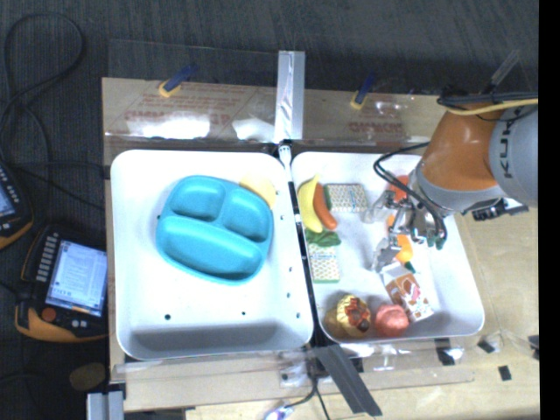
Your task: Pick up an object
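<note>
Orange-banded arm (468,156) reaching into right bin (455,274) from your right. Gripper (395,234) hovering over small orange item (403,248); your view not telling grip state. Carton (411,294) lying just below, red fruit (392,319) near front wall. Blue tray (214,226) sitting in left bin (140,304).
</note>
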Controlling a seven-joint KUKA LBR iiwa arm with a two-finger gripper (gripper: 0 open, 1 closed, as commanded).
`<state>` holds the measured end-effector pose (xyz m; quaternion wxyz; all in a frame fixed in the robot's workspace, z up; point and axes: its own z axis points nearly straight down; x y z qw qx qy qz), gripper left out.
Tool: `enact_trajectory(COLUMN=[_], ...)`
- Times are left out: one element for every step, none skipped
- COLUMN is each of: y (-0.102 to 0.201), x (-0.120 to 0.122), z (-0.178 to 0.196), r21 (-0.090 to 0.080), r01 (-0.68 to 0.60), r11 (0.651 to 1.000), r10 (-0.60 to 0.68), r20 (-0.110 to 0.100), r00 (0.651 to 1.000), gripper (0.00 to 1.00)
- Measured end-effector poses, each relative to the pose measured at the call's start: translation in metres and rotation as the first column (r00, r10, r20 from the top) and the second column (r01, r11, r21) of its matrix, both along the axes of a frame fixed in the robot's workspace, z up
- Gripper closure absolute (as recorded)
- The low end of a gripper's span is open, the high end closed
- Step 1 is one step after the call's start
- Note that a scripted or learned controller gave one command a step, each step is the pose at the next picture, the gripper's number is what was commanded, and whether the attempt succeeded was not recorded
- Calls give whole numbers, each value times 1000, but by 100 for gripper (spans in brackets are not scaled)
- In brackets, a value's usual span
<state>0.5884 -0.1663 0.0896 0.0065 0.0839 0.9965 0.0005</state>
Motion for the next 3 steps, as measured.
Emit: enact_trajectory(y=[10,-43,24], x=[53,15,-23], z=[-1,76,0], r21=[0,-3,3], r01=[425,674,681], r11=[905,739,732], r10=[-425,-674,-681], r20=[-3,-10,-3], r00=[905,739,732], gripper=[0,0,0])
